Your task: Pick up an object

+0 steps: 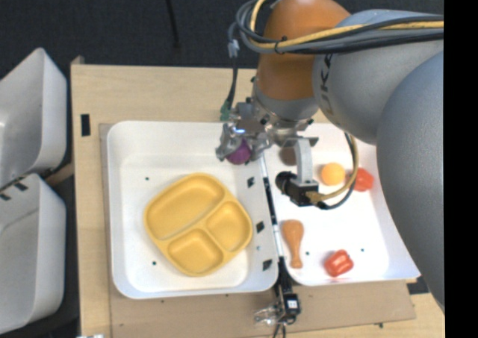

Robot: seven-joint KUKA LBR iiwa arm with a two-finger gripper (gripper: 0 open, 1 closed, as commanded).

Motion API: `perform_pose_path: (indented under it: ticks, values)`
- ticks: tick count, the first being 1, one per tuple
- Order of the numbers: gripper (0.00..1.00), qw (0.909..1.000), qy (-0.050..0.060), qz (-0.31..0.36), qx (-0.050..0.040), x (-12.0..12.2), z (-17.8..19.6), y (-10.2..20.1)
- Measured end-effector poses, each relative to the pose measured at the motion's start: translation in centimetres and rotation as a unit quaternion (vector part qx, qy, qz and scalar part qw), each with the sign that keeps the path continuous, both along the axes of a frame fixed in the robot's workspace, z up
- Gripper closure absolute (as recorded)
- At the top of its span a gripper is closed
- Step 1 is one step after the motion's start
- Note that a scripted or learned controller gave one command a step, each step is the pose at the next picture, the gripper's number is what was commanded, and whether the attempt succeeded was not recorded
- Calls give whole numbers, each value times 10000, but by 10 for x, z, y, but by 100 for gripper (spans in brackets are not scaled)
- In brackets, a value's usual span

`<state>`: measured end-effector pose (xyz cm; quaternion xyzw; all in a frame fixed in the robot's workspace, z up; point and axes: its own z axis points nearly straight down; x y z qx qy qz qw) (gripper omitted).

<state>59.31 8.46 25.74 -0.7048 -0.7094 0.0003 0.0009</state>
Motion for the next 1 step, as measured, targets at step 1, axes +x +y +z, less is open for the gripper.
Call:
perform_pose_path:
  ticks: [1]
  values:
    - [0,10000,-3,-22,0,0,0,-3]
